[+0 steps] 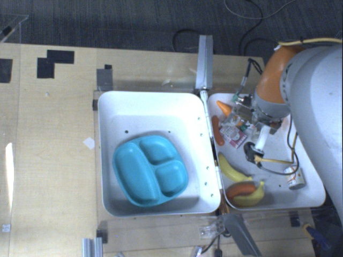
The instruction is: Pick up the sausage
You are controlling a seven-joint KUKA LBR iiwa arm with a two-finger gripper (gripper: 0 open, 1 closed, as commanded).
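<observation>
Your pincer [239, 126] hangs low over the upper part of the right bin [311, 197], but the wrist hardware and the arm [316, 100] crowd it so much that you cannot tell how it stands or whether it grips anything. Look for the sausage [216, 130], a slim reddish-orange piece lying lengthwise tight against that bin's left wall, seemingly just left of the pincer, with little room on the wall side. Nearby sit a carrot [224, 108], a banana [236, 171], and another reddish item [242, 188]; the left bin [123, 106] holds a blue divided tray [150, 169].
</observation>
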